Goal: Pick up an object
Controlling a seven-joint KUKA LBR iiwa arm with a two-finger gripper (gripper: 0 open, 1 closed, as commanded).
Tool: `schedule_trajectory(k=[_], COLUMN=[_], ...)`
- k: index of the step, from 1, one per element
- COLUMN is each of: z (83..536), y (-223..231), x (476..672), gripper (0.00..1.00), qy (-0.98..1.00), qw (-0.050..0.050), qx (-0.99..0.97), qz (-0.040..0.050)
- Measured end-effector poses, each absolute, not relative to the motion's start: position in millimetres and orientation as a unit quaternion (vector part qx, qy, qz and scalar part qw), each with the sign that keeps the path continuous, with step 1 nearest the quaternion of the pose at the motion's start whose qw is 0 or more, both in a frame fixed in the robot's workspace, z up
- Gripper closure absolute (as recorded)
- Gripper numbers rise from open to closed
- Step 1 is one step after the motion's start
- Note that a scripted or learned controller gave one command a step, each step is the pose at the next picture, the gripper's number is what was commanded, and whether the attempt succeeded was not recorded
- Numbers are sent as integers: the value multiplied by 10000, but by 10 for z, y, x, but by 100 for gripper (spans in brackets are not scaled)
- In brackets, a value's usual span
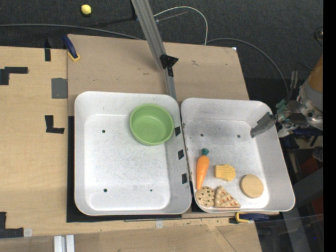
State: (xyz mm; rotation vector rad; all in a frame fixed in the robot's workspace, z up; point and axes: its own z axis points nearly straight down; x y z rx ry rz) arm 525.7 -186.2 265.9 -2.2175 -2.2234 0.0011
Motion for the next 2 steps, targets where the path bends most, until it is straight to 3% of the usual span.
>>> schedule_trajectory(k=[1,2], z=[2660,2025], y=[-1864,-1814], x=[5257,5271], gripper=[0,0], qy=[-7080,-7076], qw=[5,34], qx=[-7062,-7066], qz=[3,21])
